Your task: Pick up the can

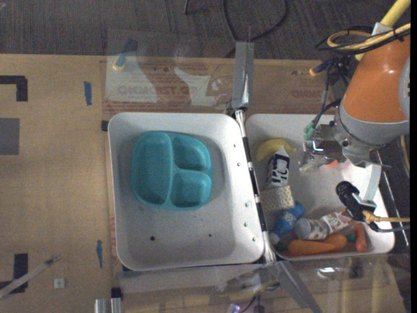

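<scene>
The can [320, 227] lies on its side near the front of the right bin [326, 188]. It has a grey end and a white and red label, and rests against a carrot [316, 245]. My gripper [315, 151] hangs over the back middle of that bin, below the orange band, well behind the can and apart from it. Nothing shows in its grasp.
A banana [273, 149], a black and white carton [279, 168], a short beige cylinder [277, 197] and a blue object [287, 218] line the right bin's left side. A small orange item [360, 238] lies front right. The left bin [182, 240] holds a teal divided plate [171, 169].
</scene>
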